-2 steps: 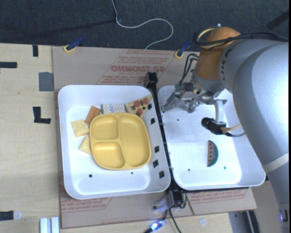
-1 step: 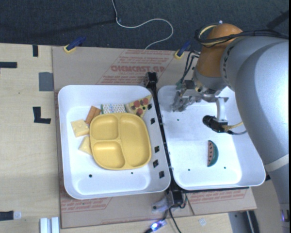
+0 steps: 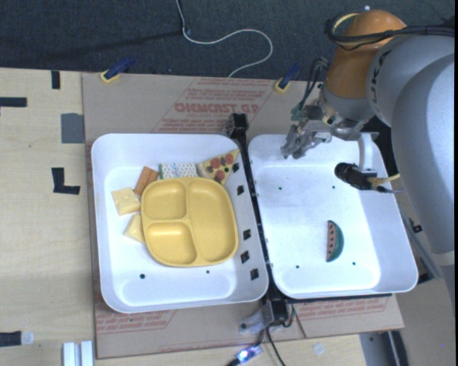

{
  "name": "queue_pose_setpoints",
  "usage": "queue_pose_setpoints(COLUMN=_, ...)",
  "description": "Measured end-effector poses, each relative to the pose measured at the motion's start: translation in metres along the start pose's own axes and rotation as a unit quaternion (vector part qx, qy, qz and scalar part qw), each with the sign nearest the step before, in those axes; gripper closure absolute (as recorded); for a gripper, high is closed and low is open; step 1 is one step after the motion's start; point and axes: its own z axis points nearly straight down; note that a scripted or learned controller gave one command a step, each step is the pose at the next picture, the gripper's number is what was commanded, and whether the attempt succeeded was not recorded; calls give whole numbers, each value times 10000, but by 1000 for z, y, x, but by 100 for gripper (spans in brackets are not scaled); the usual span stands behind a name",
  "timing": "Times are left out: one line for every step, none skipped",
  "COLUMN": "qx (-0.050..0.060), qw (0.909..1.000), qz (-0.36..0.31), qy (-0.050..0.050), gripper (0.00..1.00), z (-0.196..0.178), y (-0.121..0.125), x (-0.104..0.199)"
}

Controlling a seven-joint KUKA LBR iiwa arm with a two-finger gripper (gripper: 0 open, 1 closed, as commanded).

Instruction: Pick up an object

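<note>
Your gripper hangs over the far left corner of the right white bin. You cannot tell how far open it is, or whether it grips anything. The red, green-rimmed watermelon-slice toy lies in that bin's near right part, well apart from the gripper.

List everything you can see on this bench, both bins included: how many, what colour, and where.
Shallow white plastic bins: two, white, side by side on the cardboard.
Divided yellow plastic plate: one, yellow, middle of left bin.
Flat square pieces: two, pale yellow, at the plate's left edge.
Small oblong piece: one, orange-brown, plate's far left.
Patterned piece: one, green and white, behind the plate.
Toy pizza slice: one, tan with spots, left bin's far right.
Toy watermelon slice: one, red with green rind, right bin.
Cardboard sheet: one, brown, under the bins.
Gripper: one, grey, over the right bin's far left corner.
</note>
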Motion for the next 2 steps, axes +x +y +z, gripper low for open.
queue_pose_setpoints(qx=8, qw=10000, qz=-3, qy=1, gripper=100, z=-58, y=10, x=-1)
queue_pose_setpoints(qx=20, qw=10000, qz=-1, qy=3, gripper=100, z=-72, y=10, x=0)
